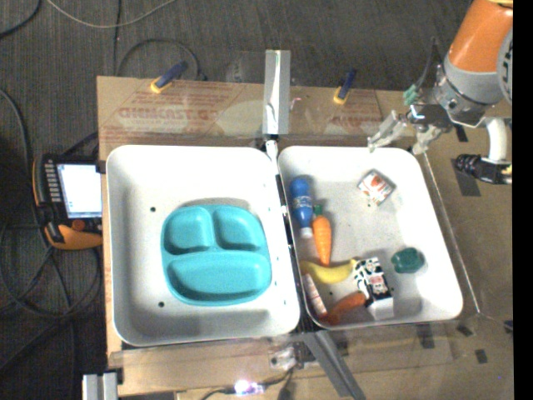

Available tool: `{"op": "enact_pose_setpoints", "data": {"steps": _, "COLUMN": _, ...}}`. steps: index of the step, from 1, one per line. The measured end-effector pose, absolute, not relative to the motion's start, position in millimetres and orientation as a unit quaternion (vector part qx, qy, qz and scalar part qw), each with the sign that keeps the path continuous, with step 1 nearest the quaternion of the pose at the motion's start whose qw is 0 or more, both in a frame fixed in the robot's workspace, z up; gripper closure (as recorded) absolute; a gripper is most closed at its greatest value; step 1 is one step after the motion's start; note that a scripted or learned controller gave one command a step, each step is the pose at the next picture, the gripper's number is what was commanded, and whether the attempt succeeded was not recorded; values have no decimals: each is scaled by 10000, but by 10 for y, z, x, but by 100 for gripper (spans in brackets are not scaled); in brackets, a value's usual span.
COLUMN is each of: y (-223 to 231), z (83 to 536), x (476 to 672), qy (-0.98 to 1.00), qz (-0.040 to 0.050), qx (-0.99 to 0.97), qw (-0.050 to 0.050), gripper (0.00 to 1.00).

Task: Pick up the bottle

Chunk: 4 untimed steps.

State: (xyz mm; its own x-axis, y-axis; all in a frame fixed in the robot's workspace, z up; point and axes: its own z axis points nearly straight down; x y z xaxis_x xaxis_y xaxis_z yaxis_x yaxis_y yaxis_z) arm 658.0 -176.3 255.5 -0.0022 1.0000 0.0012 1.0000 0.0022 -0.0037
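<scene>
Boxy milk carton (375, 285) below blue plastic bottle (301, 198).

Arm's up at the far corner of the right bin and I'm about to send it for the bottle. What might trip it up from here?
1. The bottle lies tight against the right bin's left wall, so one finger may find no room on that side.
2. The carrot sits right at the bottle's near end; a closing grasp could nudge or catch it instead.
3. The end effector hovers over the bin's far rim, so a low approach could clip it.
</scene>
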Motion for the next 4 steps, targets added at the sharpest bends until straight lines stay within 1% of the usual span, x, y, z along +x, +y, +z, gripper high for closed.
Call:
{"op": "enact_pose_setpoints", "data": {"steps": 1, "y": -977, "z": 1388, "x": 6589, "qy": -6219, "qz": 21, "qx": -7831, "qw": 24, "gripper": 0}}
{"op": "enact_pose_setpoints", "data": {"steps": 2, "y": -959, "z": 928, "x": 6662, "qy": -6669, "qz": 30, "qx": -7452, "qw": -1, "gripper": 0}}
{"op": "enact_pose_setpoints", "data": {"steps": 3, "y": -987, "z": 900, "x": 6542, "qy": -6141, "qz": -55, "qx": -7892, "qw": -42, "gripper": 0}}
{"op": "enact_pose_setpoints", "data": {"steps": 4, "y": -984, "z": 982, "x": 6543, "qy": -6146, "qz": -48, "qx": -7888, "qw": -29, "gripper": 100}}
